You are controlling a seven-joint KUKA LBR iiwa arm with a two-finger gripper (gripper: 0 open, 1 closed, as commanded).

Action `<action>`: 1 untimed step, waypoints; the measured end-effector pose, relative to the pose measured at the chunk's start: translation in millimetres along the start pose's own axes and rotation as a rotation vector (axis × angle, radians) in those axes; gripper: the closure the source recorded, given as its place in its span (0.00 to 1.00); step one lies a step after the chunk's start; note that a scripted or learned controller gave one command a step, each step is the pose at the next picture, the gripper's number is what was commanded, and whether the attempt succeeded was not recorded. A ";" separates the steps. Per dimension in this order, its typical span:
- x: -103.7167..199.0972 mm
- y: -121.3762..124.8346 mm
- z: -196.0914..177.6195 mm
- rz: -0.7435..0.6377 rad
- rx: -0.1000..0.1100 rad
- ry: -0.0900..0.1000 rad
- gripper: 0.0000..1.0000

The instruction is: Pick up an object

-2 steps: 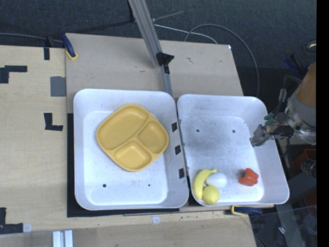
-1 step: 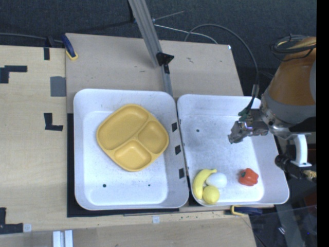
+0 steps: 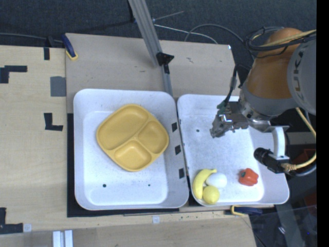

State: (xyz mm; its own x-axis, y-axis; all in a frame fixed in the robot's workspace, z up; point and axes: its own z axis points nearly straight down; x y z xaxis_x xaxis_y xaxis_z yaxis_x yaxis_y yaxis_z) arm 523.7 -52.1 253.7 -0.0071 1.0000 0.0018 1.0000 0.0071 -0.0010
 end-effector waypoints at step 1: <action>44.4 8.5 10.1 0.002 0.002 -0.002 1.00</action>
State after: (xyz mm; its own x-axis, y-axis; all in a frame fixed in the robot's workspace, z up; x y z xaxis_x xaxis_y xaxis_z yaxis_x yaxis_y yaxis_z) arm 531.8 -7.6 243.7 -0.0054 1.0000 0.0001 1.0000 0.0054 -0.0029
